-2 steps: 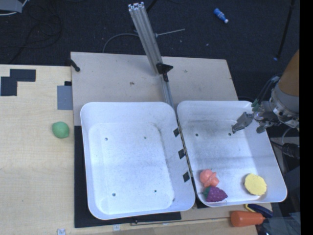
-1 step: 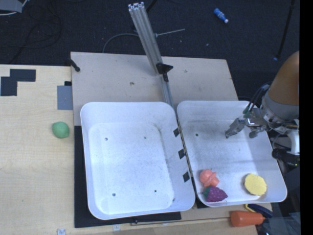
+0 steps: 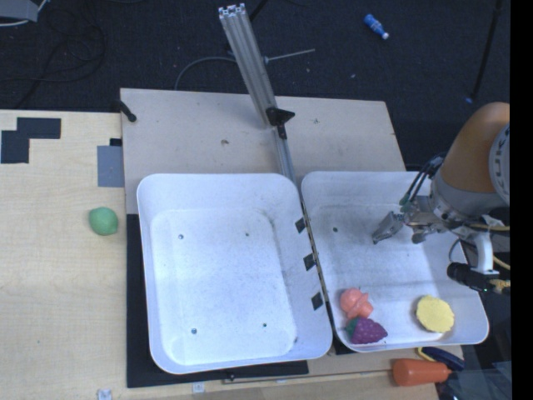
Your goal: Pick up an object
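Well, we see the gripper hanging over the right bin, near that bin's three o'clock side, its two fingers spread apart with nothing between them. Toward six o'clock from it, along the bin's near edge, lie three small things: an orange-pink toy, a purple bunch of grapes touching it just below, and a yellow round piece well apart at their three o'clock. All three sit clear of the fingers. We find the left bin beside it, its wall meeting the right bin's. A green ball rests on the wooden bench at nine o'clock of the left bin, and an orange carrot-like thing lies outside the right bin's near rim.
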Controlling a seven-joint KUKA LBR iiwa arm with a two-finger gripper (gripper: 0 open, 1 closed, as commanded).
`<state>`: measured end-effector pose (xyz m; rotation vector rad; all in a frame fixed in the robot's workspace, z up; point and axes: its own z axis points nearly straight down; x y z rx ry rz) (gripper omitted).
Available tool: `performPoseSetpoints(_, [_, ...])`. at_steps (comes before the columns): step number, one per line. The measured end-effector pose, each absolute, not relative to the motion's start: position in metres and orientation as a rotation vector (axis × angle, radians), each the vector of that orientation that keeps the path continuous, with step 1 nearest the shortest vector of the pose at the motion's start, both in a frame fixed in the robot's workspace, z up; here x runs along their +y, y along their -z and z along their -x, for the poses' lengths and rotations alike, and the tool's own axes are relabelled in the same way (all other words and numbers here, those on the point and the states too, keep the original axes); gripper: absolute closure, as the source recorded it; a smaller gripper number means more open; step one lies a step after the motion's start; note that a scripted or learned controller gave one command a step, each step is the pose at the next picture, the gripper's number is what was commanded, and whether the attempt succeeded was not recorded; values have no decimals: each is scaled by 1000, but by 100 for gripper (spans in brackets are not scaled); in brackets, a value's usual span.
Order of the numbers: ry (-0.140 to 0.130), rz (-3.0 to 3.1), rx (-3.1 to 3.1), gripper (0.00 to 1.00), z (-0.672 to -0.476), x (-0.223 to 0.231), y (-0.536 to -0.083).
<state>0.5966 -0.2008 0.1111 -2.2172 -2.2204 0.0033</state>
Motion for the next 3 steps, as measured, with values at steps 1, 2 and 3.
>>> performPoseSetpoints(1, [0, 2221, -2222, 100, -598, -202, -124])
performPoseSetpoints(2, [4, 2225, -2224, 100, -601, -202, -186])
performPoseSetpoints(3, [3, 2224, -2225, 100, -596, -210, -240])
